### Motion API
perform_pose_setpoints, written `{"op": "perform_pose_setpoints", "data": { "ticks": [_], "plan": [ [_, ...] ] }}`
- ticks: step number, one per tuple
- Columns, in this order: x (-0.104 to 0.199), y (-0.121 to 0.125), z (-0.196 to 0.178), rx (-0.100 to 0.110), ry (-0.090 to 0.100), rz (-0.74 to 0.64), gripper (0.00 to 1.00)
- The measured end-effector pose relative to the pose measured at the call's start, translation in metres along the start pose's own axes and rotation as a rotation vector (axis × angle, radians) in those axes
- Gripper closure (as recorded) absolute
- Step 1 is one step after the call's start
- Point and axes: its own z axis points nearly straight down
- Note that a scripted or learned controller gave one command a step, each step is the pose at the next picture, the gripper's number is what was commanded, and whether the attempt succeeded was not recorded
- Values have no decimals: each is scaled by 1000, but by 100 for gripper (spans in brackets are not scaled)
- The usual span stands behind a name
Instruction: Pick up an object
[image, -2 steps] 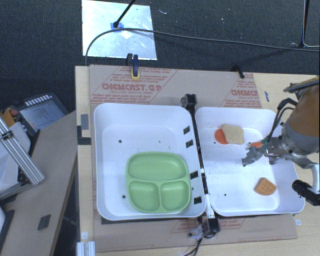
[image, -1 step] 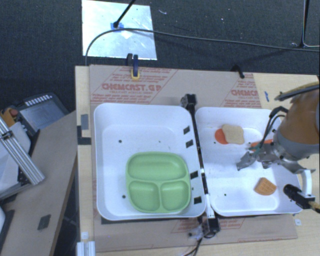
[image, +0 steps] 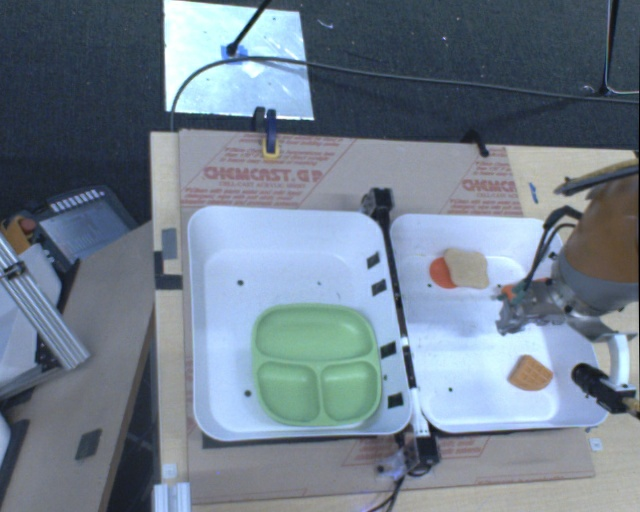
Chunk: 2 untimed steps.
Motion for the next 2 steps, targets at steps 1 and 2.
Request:
{"op": "perform_pose_setpoints", "data": {
  "ticks": [1,2],
  "plan": [
    [6,-1,-61,-3,-1,-2,100],
    [-2,-4,-109,-4,-2,-1,100]
  ]
}}
